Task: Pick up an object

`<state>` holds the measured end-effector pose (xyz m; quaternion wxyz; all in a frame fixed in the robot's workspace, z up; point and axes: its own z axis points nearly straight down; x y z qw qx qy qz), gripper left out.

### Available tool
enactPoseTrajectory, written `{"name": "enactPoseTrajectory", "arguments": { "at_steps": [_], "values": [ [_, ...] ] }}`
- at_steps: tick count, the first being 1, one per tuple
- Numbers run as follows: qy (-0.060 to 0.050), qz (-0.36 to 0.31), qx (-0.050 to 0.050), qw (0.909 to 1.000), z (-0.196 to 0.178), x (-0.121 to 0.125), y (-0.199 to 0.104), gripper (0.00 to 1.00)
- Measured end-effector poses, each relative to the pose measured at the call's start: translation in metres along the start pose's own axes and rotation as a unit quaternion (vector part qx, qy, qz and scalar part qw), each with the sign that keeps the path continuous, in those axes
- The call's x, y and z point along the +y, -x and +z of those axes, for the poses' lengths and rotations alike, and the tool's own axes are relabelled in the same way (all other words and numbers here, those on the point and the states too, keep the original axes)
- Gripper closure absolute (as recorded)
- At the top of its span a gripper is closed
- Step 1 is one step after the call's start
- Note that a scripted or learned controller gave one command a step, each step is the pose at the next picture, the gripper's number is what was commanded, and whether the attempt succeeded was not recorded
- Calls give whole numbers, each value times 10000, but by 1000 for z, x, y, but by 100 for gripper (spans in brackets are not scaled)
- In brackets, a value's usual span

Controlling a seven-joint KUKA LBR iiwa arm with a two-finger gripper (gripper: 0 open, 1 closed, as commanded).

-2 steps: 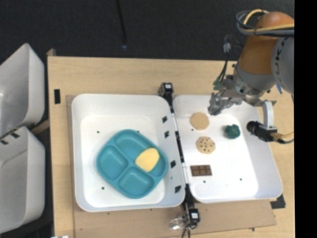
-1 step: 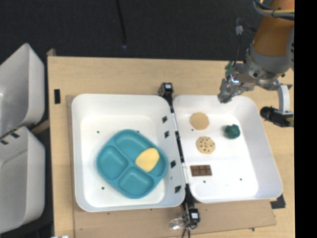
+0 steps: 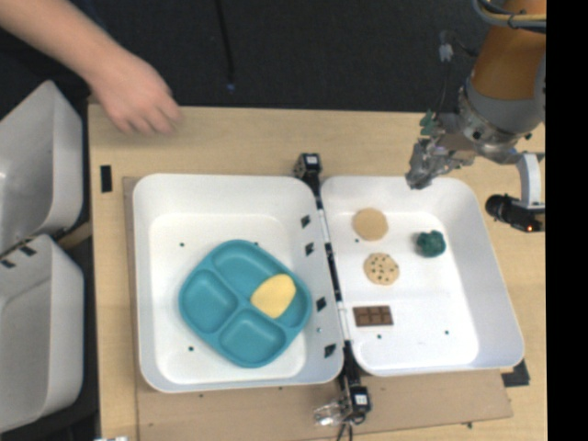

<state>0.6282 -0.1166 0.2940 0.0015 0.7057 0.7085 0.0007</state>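
Observation:
The right bin (image 3: 459, 347) holds a tan round cookie (image 3: 370, 223), a chocolate-chip cookie (image 3: 381, 268), a brown chocolate bar (image 3: 373, 316) and a small green lump (image 3: 430, 243). In the left bin (image 3: 156, 246) lies a teal divided plate (image 3: 220, 315) with a yellow piece (image 3: 274, 295) on it. My gripper (image 3: 419, 177) hangs over the right bin's far edge, up and to the right of the tan cookie, and nothing shows in it.
A person's hand and forearm (image 3: 133, 99) reach over the bench's far left, beyond the left bin. White objects (image 3: 32, 246) stand at the left edge. Black clips (image 3: 308, 164) sit along the seam between the bins.

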Motion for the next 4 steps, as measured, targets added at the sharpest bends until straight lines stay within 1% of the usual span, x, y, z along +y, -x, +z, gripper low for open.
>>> {"name": "enactPoseTrajectory", "arguments": {
  "at_steps": [1,2,3,4],
  "values": [
    [-13,4,0,10000,8,-9,-39,100],
    [-16,-8,9,10000,12,-25,-86,100],
    [-17,-10,9,10000,19,-28,-135,100],
    [-24,-5,5,10000,38,-51,-181,100]
  ]
}}
